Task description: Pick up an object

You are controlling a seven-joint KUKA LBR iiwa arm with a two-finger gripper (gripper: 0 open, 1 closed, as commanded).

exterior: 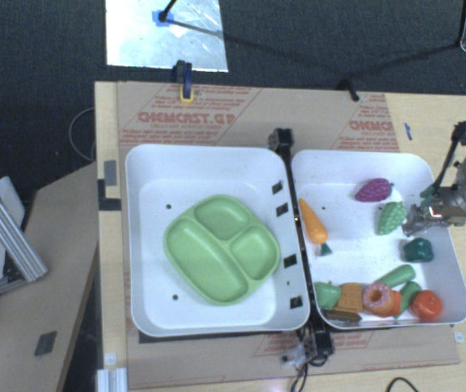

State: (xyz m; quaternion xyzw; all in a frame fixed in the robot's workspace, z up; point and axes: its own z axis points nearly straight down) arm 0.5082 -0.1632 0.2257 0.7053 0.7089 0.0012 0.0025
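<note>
The claw hangs low by the right bin's right wall, beside the light green toy, probably lining up a grasp; I cannot tell its state.

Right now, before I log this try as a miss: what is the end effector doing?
End effector: open or shut cannot be told; it sits low at the right bin's right edge, between the green grapes and a dark green pepper.
</note>
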